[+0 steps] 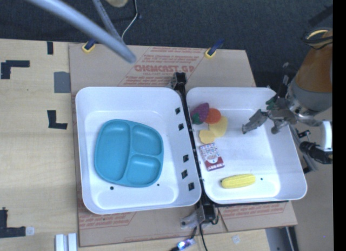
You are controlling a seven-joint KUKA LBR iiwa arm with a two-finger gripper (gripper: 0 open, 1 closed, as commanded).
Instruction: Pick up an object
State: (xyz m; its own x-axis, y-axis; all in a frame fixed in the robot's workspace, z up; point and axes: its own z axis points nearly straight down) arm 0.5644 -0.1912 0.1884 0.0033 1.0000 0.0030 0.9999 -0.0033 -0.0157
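Two shallow white plastic bins sit side by side: the left bin (86,136) holds a large blue sectioned plate (128,152), the right bin (281,182) small toys. The grey arm's two-finger gripper (258,123) hovers over the right bin, fingers spread and holding nothing. Well apart from it lie purple grapes (200,112), an orange ball (214,116), a yellow piece (213,132), a red-and-white packet (211,156) and a yellow corn cob (238,180).
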